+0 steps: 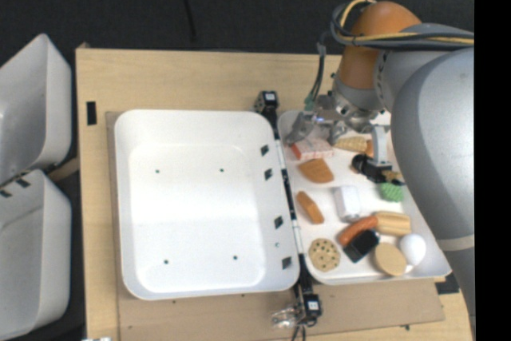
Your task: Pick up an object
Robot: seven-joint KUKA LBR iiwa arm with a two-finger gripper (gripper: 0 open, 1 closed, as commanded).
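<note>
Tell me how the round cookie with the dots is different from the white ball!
The cookie is flat and tan with dark spots; the white ball is plump, plain and spotless. The cookie lies at the bin's near left corner, close to the divider between the bins, while the ball sits toward the right side beside a tan disc. Both are round and rest in the right bin, away from the gripper.

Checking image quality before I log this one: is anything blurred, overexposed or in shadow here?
Camera view: overall soft, low resolution; the left bin is bright, nearly blown out, its floor featureless; the hand is blurry against the right bin; the background above the bench is dark; small items stay distinguishable by colour.
</note>
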